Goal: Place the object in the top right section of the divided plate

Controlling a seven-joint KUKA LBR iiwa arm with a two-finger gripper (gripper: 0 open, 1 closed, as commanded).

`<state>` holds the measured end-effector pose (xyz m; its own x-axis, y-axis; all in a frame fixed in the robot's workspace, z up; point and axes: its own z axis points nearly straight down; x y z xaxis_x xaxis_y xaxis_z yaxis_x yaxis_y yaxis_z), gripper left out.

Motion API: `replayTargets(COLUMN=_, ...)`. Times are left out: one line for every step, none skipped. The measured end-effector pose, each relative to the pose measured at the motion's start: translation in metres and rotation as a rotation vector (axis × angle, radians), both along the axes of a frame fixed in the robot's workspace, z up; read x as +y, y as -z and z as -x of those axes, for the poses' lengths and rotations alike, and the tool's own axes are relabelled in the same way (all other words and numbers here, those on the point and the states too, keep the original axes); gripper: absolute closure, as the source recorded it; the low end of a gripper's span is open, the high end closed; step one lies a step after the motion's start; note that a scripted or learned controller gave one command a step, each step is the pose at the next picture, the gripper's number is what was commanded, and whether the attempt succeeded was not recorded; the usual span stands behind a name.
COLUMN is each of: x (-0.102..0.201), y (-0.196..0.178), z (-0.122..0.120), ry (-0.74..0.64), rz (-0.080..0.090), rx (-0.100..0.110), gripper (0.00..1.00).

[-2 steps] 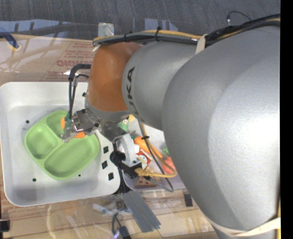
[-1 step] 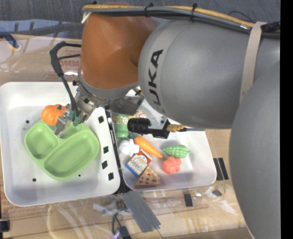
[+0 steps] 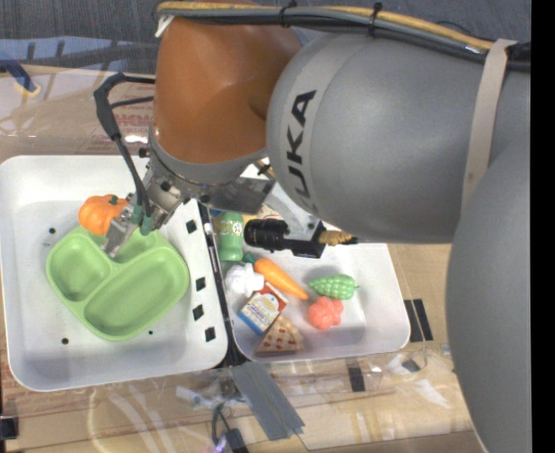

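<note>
Two white bins sit side by side, and I count one thing of each kind across them. In the left bin (image 3: pixel 32 347) there is one green divided plate (image 3: pixel 131 295) and one small orange pumpkin (image 3: pixel 96 214). The pumpkin sits on the bin floor at the plate's 11 o'clock, right against its rim and outside every section.

The gripper (image 3: pixel 119 237) hangs over the plate's 12 o'clock edge, just beside the pumpkin at its 4 o'clock. From where I stand I cannot tell whether it is open or closed, nor whether it holds anything. The big grey arm (image 3: pixel 372 111) covers the far side of both bins.

The right bin (image 3: pixel 386 328) holds:
- one green bottle (image 3: pixel 228 239)
- one white lump (image 3: pixel 244 278)
- one carrot (image 3: pixel 279 276)
- one bumpy green vegetable (image 3: pixel 334 286)
- one red fruit (image 3: pixel 325 313)
- one little carton (image 3: pixel 261 310)
- one pizza slice (image 3: pixel 279 338)

They lie close together, mostly towards its 9 o'clock wall.

The plate lies close to the left bin's 3 o'clock wall. Bare floor runs from 6 round to 9 o'clock. The right bin has bare floor along its 3 o'clock wall.
</note>
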<state>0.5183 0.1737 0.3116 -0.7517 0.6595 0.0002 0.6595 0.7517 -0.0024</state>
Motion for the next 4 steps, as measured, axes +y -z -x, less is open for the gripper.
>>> replayTargets(x=-0.027, y=-0.125, z=0.016, ry=-0.348, rz=-0.001, rx=-0.005, gripper=1.0)
replayTargets(x=-0.039, y=-0.093, z=0.042, ry=-0.686, rz=-0.001, rx=0.0, gripper=1.0)
replayTargets(x=0.045, y=-0.131, z=0.011, ry=-0.872, rz=-0.002, rx=-0.004, gripper=1.0)
replayTargets(x=0.045, y=-0.132, z=0.012, ry=-1.294, rz=-0.001, rx=-0.005, gripper=1.0)
